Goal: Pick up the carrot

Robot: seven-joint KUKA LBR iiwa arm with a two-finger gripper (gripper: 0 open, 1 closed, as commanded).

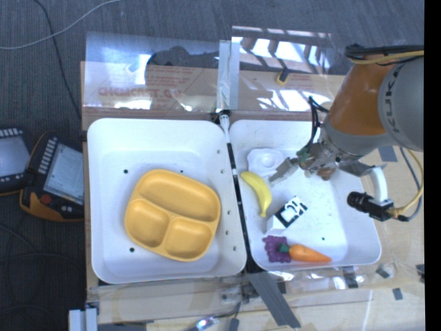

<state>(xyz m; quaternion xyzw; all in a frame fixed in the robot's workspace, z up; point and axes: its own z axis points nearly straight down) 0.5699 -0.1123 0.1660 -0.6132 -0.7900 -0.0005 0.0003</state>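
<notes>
1. Pincer [284, 171] hangs over the upper middle of the right bin [358, 243], at the end of the grey arm [375, 109] with its orange band, which reaches in from the right. One slim finger shows, slanting down and to the left; I cannot tell how far the jaws stand apart, and nothing is seen between them.
2. Carrot [309, 254] lies well below the pincer and slightly right of it, near the bin's front wall, flat, its tip pointing right. It is apart from the pincer.
3. Purple grapes [277, 247] sit touching the carrot's left end, below the pincer.
4. Banana [258, 190] lies just left of and below the pincer, near the wall between the bins.
5. White cup [263, 161] sits just left of the fingertip and slightly above it; contact cannot be judged.
6. Black-and-white block [291, 211] lies below the pincer, between it and the carrot.
7. Yellow divided plate [172, 214] rests in the left bin [110, 150], well to the left.
</notes>
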